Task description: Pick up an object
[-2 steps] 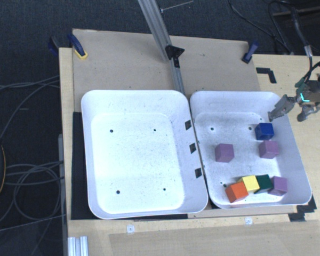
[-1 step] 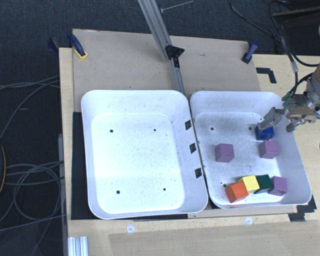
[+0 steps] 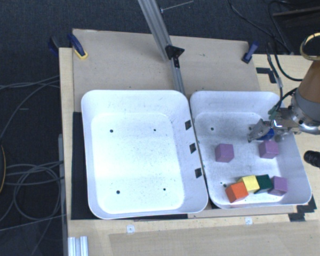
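Over the right bin (image 3: 288,111): gripper (image 3: 264,133) low above the floor, fingers spread narrowly with nothing visibly between them.
Purple cube (image 3: 269,149) lies just below the gripper; a blue piece (image 3: 266,136) shows at the fingertips, contact unclear. Second purple cube (image 3: 224,153) sits left of it, mid-bin. Orange block (image 3: 236,191), yellow block (image 3: 250,183), green block (image 3: 264,182) and small purple block (image 3: 280,185) cluster along the near wall. Left bin (image 3: 96,103) alongside.

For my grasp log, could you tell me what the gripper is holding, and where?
It cannot be told: the gripper hangs above a purple block, with something blue at its tip.
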Tool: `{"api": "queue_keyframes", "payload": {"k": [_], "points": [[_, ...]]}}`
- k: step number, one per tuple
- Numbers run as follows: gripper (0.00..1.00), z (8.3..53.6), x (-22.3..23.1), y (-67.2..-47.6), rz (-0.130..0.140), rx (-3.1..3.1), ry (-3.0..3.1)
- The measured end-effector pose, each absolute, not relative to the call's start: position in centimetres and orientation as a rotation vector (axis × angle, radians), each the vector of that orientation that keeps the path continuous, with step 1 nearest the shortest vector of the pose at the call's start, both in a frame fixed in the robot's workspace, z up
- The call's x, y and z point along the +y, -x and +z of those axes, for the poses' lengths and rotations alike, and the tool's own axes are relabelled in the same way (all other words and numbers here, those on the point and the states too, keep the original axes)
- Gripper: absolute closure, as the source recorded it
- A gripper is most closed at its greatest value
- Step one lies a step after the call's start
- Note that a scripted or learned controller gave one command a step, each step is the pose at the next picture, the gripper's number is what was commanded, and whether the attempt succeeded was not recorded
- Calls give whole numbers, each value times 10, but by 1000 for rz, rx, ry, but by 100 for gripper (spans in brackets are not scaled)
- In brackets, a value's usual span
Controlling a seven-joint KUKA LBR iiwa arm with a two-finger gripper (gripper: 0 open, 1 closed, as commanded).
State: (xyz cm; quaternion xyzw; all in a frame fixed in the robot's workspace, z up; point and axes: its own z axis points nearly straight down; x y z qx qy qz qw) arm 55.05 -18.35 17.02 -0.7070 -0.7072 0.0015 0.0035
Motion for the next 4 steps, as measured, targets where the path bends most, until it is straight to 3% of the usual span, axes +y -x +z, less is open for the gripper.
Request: {"api": "queue_keyframes", "payload": {"k": [1,2,3,4], "points": [[0,127,-188,-556,0,-2223,2221],[100,140,-188,-557,-5,-2226,2223],[100,203,-183,-557,-7,-2229,2225],[100,219,-183,-559,-4,-2227,2222]]}}
